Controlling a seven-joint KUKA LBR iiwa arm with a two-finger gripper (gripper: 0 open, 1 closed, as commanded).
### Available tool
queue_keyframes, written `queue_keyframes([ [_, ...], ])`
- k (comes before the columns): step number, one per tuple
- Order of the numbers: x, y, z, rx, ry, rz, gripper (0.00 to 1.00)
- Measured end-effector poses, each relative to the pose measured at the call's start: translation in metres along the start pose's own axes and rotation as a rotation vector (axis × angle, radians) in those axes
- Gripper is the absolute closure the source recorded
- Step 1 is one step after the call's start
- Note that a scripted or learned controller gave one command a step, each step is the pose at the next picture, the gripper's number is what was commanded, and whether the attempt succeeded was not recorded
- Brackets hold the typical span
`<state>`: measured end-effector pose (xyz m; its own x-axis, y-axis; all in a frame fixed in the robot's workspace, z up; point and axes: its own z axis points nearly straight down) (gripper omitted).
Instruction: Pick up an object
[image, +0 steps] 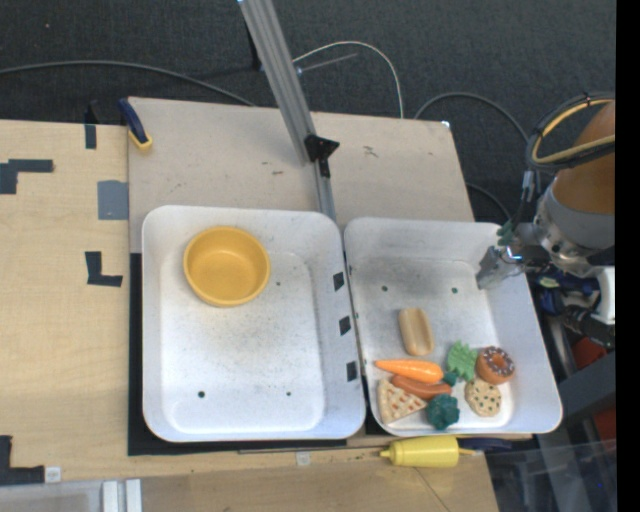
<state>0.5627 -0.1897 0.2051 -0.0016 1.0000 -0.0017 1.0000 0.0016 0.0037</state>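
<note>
Arm: grey with an orange band, it enters from the right side and hangs over the right rim of the right bin (520, 330).
Tool (493, 268): it sits at the upper right part of the right bin, just over the rim; whether its fingers are wide or narrow cannot be told at this size, and nothing shows between them.
Left bin (170, 400): white and shallow, speckled with dark marks; it holds a yellow bowl (227, 264) in its upper left part, upright with its opening up.
Right bin: touching the left bin along their shared edge; its things are gathered in the lower half, well apart from the tool.
Bread roll (415, 331): tan and oblong, lying near the middle of the right bin, just above the rest.
Carrot (410, 370): orange, lying across, just below the bread roll.
Sausage (420, 386): reddish, just beneath the carrot and touching it.
Pizza slice (400, 404): in the lower left corner of the right bin.
Broccoli (443, 411): dark green, just right of the pizza slice.
Lettuce (461, 359): lighter green, right of the carrot's tip.
Donut (495, 365): brown-frosted, just beside the lettuce.
Cookie (484, 398): speckled, below the donut.
Mustard bottle (425, 453): yellow, lying on its side on the surface in front of the right bin.
Metal post (285, 85): slants down from the top toward the bins' shared edge.
</note>
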Motion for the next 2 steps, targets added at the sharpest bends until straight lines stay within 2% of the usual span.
queue_keyframes([
  [1, 0.000, 0.001, -0.036, 0.001, 0.000, 0.000, 1.00],
  [2, 0.058, -0.015, -0.032, 0.006, 0.003, -0.004, 1.00],
])
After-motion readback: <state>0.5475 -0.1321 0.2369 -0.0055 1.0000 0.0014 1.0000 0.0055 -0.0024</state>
